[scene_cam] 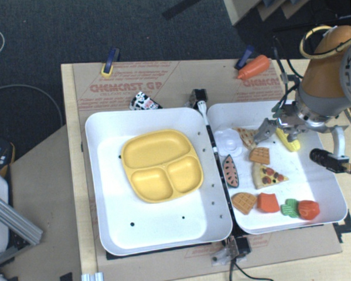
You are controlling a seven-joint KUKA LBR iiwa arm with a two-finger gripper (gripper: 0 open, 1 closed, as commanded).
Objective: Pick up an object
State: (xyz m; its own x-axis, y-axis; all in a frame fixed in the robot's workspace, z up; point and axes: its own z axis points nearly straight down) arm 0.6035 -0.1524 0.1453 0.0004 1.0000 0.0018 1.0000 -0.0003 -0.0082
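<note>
Gripper [276, 130] is hovering open and empty over the right bin [333, 184], fingers spread above the back corner. Toy foods are lying below, a waffle [259, 156] nearest. Next it probably needs lowering and closing around one.

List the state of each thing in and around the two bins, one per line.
Yellow divided plate: upright in left bin, compartments bare.
Watermelon slice: lying by right bin's left wall.
Pizza slice: lying flat in right bin.
Waffle: flat, above the pizza slice.
Gripper: over right bin's upper part, holding nothing visible.
Orange clamp: on the bench board, outside the bins.
</note>
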